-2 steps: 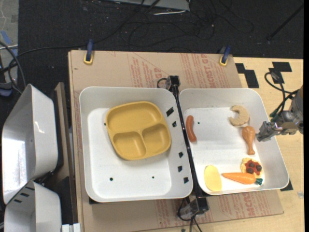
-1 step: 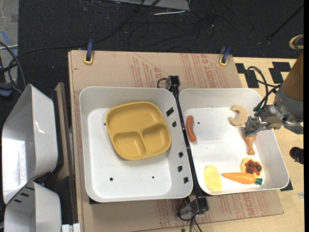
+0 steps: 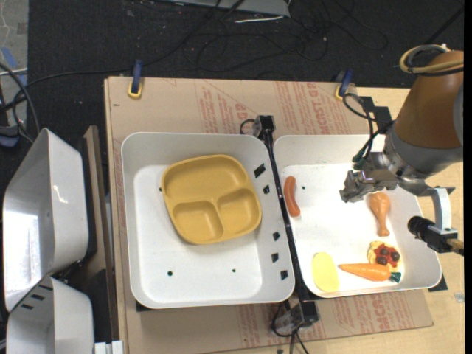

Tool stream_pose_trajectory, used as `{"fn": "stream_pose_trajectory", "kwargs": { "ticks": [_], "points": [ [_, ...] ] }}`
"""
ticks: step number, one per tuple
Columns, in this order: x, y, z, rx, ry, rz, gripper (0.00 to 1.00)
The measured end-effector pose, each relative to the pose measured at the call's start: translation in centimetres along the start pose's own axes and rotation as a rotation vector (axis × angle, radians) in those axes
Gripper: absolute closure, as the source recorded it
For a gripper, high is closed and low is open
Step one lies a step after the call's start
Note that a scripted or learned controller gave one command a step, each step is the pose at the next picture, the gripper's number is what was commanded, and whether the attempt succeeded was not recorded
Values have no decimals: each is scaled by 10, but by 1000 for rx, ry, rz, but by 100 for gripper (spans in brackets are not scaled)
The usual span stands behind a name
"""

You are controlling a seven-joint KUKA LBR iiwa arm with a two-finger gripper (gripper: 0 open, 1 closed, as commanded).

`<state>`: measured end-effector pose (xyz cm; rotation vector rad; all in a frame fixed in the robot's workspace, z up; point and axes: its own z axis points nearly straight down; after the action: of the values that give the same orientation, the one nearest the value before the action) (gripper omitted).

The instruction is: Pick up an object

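Note:
The right bin (image 3: pixel 324 153) holds a reddish sausage (image 3: pixel 292 196) near its left wall, a tan chicken drumstick (image 3: pixel 380 211) at the right, and a yellow oval piece (image 3: pixel 324 270), an orange carrot (image 3: pixel 365 271) and a small berry-topped pastry (image 3: pixel 385 254) along the front. My gripper (image 3: pixel 357 186) hangs over the right bin's upper middle, just left of the drumstick's top end and well right of the sausage. I see nothing held in it.
A yellow divided plate (image 3: pixel 212 198) lies in the left bin (image 3: pixel 147 271). The grey arm with its orange band (image 3: pixel 435 109) enters from the right over the right bin's far corner. Cables and clamps sit behind the bins.

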<state>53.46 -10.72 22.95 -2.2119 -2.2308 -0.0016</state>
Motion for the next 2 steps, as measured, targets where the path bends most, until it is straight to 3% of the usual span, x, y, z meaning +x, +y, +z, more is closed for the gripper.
{"fn": "stream_pose_trajectory", "kwargs": {
  "ticks": [2],
  "points": [
    [92,61,10,-1,-1,1,100]
  ]
}}
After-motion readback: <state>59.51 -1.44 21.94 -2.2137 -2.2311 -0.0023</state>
